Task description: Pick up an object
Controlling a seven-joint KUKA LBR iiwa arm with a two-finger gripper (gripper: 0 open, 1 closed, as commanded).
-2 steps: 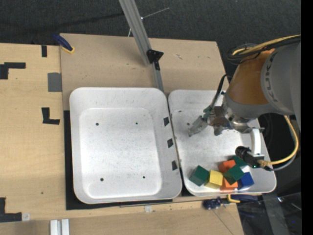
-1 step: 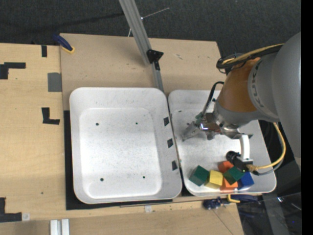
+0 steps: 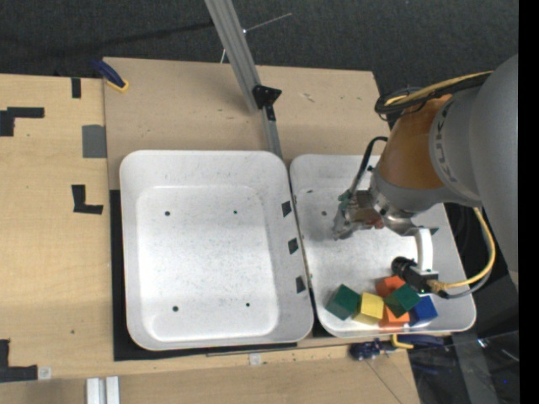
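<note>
Several coloured blocks (image 3: 381,303) cluster in the right bin's (image 3: 324,175) near corner; jaws' state cannot be told.

We logged a tight cluster of small blocks in the near right corner of the right bin (image 3: 324,175). A dark green block (image 3: 343,301) lay leftmost, tilted; a yellow block (image 3: 370,307) touched it. Next came an orange block (image 3: 392,314), a second green block (image 3: 404,298) resting on top, a red-orange block (image 3: 388,284) behind, and a blue block (image 3: 424,309) at the right.
</note>
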